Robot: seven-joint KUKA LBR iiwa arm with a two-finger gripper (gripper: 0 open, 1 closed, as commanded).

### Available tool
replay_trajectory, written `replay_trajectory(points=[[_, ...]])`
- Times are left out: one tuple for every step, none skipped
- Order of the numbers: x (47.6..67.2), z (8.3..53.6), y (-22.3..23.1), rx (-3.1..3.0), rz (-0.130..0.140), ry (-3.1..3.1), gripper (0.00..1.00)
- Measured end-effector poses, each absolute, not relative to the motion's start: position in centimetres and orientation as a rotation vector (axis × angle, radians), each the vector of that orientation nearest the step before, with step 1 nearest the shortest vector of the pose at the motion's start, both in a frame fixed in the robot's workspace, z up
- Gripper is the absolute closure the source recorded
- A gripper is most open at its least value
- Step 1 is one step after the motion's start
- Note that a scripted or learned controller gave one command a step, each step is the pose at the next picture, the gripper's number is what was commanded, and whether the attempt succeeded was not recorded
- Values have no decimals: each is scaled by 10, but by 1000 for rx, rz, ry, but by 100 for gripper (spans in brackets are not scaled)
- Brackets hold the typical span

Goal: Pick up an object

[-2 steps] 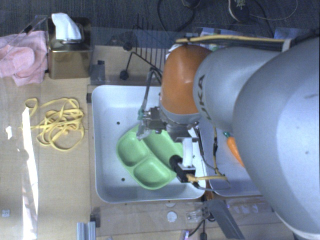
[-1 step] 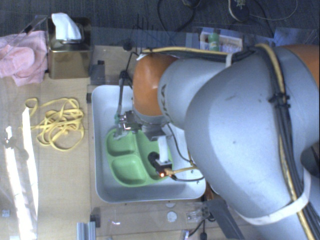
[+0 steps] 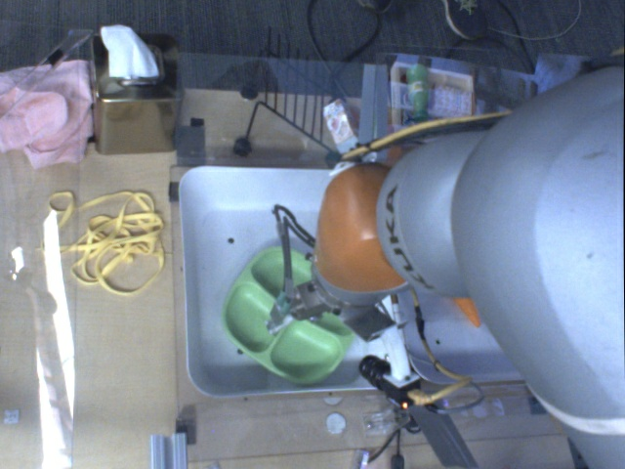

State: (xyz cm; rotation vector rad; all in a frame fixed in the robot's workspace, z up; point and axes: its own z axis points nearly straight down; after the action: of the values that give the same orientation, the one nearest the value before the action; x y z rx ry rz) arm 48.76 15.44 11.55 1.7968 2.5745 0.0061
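The green divided dish (image 3: pixel 278 325) is seen lying in the left white bin (image 3: pixel 210 262); the gripper (image 3: pixel 285 313) is lowered over its centre; whether it is clenched cannot be told.

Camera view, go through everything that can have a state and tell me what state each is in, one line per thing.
green divided dish: lying in the white bin, right way up, compartments showing nothing inside
tool: down over the dish, touching or just above it
white bin: holds the dish
tissue box: a tissue sticking up out of its top
yellow cord: lying in a loose tangle on the bench
pink cloth: crumpled beside the tissue box
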Motion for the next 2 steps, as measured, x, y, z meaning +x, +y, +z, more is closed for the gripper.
replay_trajectory(points=[[581, 90, 199, 1847, 19, 2533, 0], [520, 157, 159, 2875, 4, 1266, 0]])
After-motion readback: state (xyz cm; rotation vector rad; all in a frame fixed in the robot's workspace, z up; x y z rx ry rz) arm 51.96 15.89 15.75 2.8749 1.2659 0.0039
